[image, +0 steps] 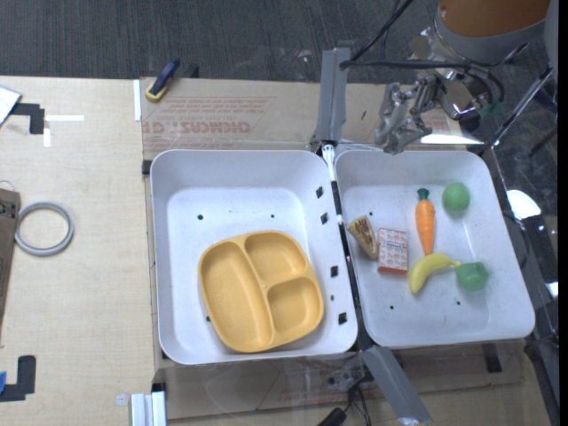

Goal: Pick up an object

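Your arm hangs above the far rim of the right bin, its gripper poised over the back edge rather than down among the goods; whether it is clenched or released you cannot tell from here, and nothing shows between its tips. The left bin carries one large piece, a yellow divided tray, lying flat and filling much of the floor. Your likelier targets sit in the right bin: a banana touching a green piece, a carrot just above it, a red-and-white packet beside a small wrapped wedge, and a green ball near the far wall. The ball and carrot stand apart with open floor around them; the wedge crowds the dividing wall.
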